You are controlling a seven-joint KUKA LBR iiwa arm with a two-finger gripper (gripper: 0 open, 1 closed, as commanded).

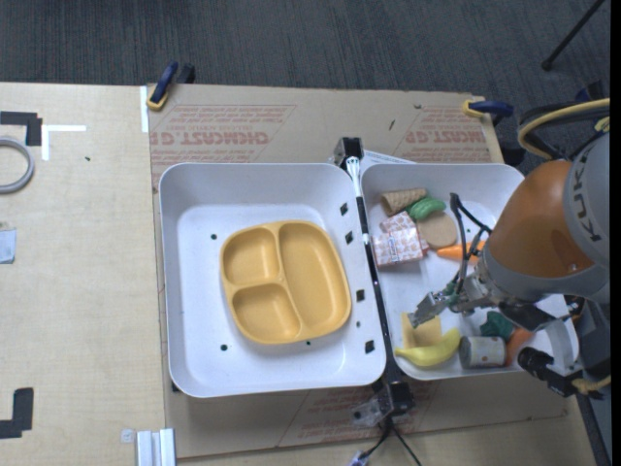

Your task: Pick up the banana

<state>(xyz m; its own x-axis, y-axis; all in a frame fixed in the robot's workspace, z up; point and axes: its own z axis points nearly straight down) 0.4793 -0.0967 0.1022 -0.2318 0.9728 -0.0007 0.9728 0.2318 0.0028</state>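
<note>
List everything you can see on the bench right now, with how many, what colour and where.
bins: 2, white, side by side
plate: 1, yellow, three sections, left bin
banana: 1, yellow, right bin, near edge
carrot: 1, orange, right bin
wrapper: 1, red and white, right bin
green vegetable: 1, right bin, far end
can: 1, grey, right of banana
arm: 1, grey and orange, over right bin
gripper: 1, just above the banana

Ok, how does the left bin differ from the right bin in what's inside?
The left bin holds one yellow tray with three sections; the right bin holds a scatter of small items, among them the banana near its front edge. The left bin stands apart from the arm, while the gripper hangs over the right bin. Both are shallow and white.
</note>
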